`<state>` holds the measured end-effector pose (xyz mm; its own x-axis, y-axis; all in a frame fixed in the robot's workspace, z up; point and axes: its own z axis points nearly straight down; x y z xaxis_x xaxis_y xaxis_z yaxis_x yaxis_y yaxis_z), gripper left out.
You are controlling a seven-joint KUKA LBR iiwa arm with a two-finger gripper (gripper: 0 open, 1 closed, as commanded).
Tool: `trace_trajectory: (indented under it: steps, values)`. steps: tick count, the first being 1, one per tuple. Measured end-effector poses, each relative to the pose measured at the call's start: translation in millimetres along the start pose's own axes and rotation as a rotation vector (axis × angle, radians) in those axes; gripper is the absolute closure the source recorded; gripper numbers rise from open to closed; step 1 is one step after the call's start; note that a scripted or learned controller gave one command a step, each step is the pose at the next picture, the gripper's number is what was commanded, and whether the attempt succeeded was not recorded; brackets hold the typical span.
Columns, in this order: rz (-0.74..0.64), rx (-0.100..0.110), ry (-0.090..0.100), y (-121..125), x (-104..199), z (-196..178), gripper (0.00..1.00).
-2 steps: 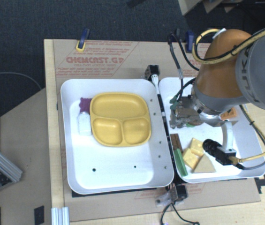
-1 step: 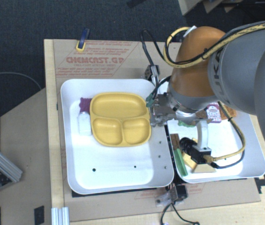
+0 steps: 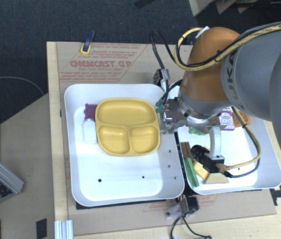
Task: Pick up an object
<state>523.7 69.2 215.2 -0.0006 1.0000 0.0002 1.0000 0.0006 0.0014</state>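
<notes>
Yellow divided plate (image 3: 128,126) is seen lying in the left white bin (image 3: 120,185), beside a purple item (image 3: 90,110). The pincer (image 3: 166,114) is positioned at the plate's right edge; its state cannot be told.

Yellow divided plate (image 3: 128,126) in the left bin (image 3: 120,188)

It lies flat, open side up, with three compartments, left of frame centre.

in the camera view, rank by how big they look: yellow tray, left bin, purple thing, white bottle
1. left bin
2. yellow tray
3. white bottle and purple thing: both partly hidden by the tray and look alike, so unranked.
</notes>
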Motion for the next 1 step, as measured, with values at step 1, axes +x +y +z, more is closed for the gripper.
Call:
trace_trajectory:
  steps: [1]
  values:
    - [-0.001,0.003,0.001,-12.7,6.4,-10.4,1.00]
